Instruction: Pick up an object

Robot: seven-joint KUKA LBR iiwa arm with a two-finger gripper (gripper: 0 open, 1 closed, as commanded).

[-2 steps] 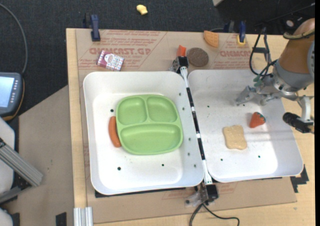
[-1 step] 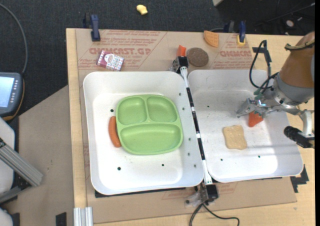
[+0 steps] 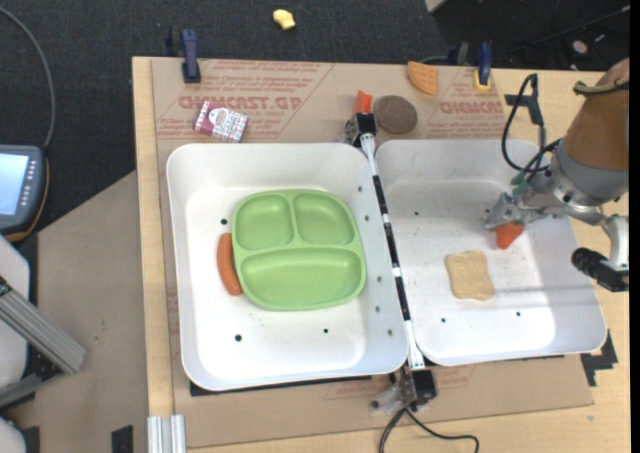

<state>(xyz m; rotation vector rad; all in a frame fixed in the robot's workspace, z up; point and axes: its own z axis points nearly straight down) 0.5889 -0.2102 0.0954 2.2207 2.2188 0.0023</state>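
One small orange piece (image 3: 510,235) sits in the right bin (image 3: 560,336) at the gripper (image 3: 512,213), whose grip I cannot tell, so it could slide off toward the tan slab (image 3: 470,274), while cardboard (image 3: 300,91) lines the bench above dark carpet (image 3: 80,1).

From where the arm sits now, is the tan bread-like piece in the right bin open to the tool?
Probably yes. The tan piece lies flat and alone on the right bin's floor, nothing on it. The tool is just up and right of it, by a small orange item.
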